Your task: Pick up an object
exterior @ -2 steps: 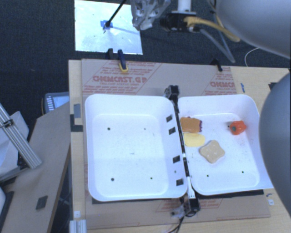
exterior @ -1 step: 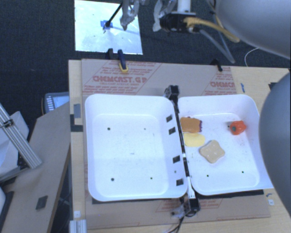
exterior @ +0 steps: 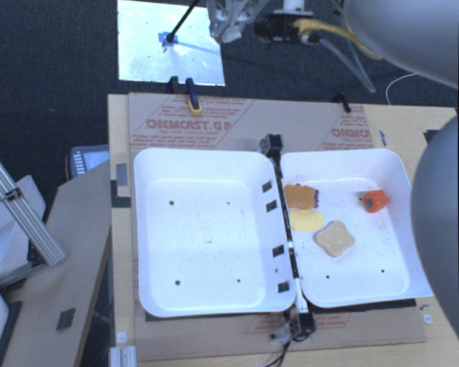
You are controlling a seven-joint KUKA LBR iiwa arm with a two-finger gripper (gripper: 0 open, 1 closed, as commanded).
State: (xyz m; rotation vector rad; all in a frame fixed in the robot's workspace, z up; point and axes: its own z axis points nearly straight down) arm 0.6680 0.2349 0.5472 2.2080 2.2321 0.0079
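The right bin [exterior: 387, 283] holds several small objects. An orange-brown piece with a purple edge [exterior: 301, 196] lies against its left wall. Just below it lies a flat pale yellow piece [exterior: 307, 221], and a tan toast-shaped piece [exterior: 334, 239] sits below and right of that. A small red-orange object [exterior: 373, 201] rests near the right wall. My gripper [exterior: 231, 21] hangs high at the top of the view, above the bench's far edge and well away from both bins. The grey arm [exterior: 437, 215] crosses the right side.
The left bin [exterior: 201, 236] is bare white with a few dark dots. Black clips run along the seam between the bins [exterior: 276, 215]. A shiny metal sheet [exterior: 168, 43] lies beyond the bench. A yellow clamp [exterior: 193, 106] sits at the board's far edge.
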